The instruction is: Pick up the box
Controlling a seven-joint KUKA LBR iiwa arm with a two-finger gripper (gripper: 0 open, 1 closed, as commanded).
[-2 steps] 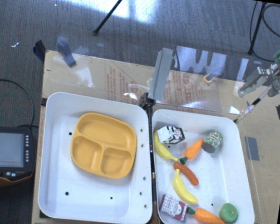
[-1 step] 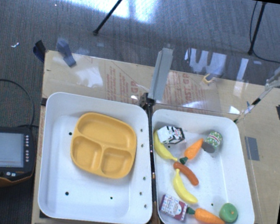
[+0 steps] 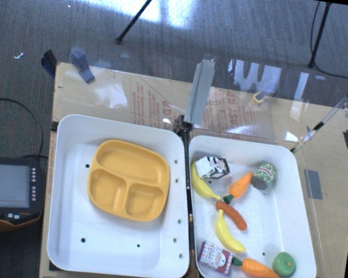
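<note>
Lying flat in right bin (image 3: 288,161), red box (image 3: 215,257) long axis slanting down-right, jaws' state untellable

One fixed camera looks down from above the bench at a slant, facing toward the far floor. It sits far enough back to take in both white bins whole: the left bin (image 3: 63,216) and the right bin (image 3: 294,206) lie side by side across the middle and near part. Beyond them the view reaches the far bench edge and the grey carpet (image 3: 63,13).
</note>
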